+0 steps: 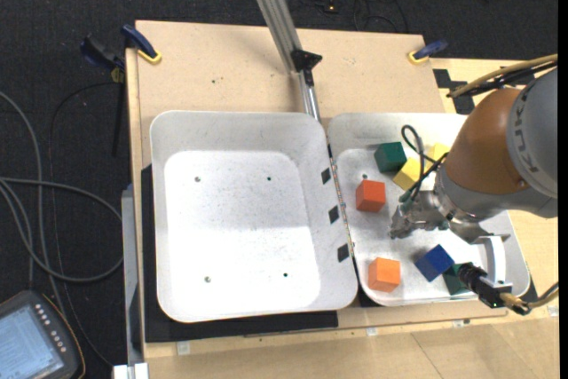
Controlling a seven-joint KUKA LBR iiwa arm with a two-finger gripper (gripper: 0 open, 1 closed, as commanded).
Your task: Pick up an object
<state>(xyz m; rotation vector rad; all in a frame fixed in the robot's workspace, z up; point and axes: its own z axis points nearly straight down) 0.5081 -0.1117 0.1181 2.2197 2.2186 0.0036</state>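
In the right bin [355,280], an orange cube [384,273] and a blue cube [435,263] lie nearest. The gripper [410,220] hangs above bare floor beside another orange cube [371,195]; its opening I cannot tell. Farther back, green [390,157] and yellow [409,173] blocks crowd together, so a descent could close on nothing.

Six small blocks lie in the right bin [355,275]. An orange cube [371,195] sits near the bin's left wall, another orange cube [384,273] toward the front. A green cube [390,157] touches a yellow block [408,174] behind. A blue cube [435,263] lies beside a dark green block [456,278], partly hidden.
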